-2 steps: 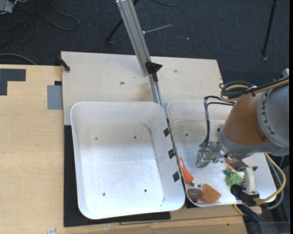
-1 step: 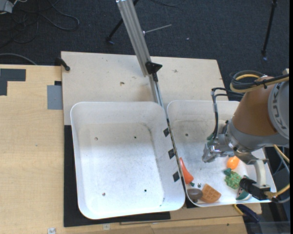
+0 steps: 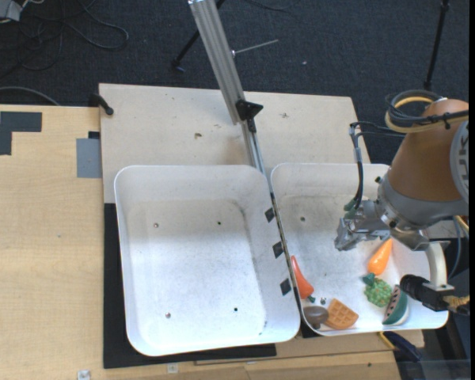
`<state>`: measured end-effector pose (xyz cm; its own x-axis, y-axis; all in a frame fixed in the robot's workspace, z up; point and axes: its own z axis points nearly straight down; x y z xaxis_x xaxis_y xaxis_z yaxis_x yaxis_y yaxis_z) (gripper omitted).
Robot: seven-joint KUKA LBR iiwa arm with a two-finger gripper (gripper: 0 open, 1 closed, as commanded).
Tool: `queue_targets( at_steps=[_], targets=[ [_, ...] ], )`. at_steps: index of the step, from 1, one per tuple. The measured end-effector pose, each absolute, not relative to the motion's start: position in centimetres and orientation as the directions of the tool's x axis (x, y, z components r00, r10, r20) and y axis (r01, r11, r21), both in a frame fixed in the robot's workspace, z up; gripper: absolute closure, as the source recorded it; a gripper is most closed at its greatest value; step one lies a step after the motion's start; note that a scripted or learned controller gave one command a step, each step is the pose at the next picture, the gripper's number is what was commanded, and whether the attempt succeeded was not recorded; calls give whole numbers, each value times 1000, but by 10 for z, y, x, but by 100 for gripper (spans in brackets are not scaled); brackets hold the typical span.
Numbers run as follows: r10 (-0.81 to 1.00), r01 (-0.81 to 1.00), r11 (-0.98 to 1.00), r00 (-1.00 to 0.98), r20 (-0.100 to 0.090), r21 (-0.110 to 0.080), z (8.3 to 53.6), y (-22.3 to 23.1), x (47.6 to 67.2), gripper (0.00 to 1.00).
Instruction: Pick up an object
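Gripper [image 3: 350, 236] hangs low over the right bin [image 3: 317, 188]; we cannot tell its state or whether it holds anything. Just beside it lies an orange carrot [image 3: 379, 256], then green toy [image 3: 378, 291], waffle [image 3: 341, 316], red piece [image 3: 302, 278].

The pale bench [image 3: 174, 125] carries two shallow white bins side by side on a black mat [image 3: 111, 291]. The gripper [image 3: 347, 236] hangs over the right bin [image 3: 317, 188]; the left bin [image 3: 190, 260] sits well to its left. A slanted metal rail [image 3: 222, 62] (with a black clamp) rises behind them.
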<state>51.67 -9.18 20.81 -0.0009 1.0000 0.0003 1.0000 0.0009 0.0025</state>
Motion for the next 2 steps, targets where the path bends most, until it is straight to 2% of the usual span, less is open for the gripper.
queue_targets(
  at_steps=[1,2],
  targets=[
    [1000,1000,0,0,0,4,271,-92,520,100],
    [1000,1000,3,-3,2,-5,257,-47,506,100]
  ],
)
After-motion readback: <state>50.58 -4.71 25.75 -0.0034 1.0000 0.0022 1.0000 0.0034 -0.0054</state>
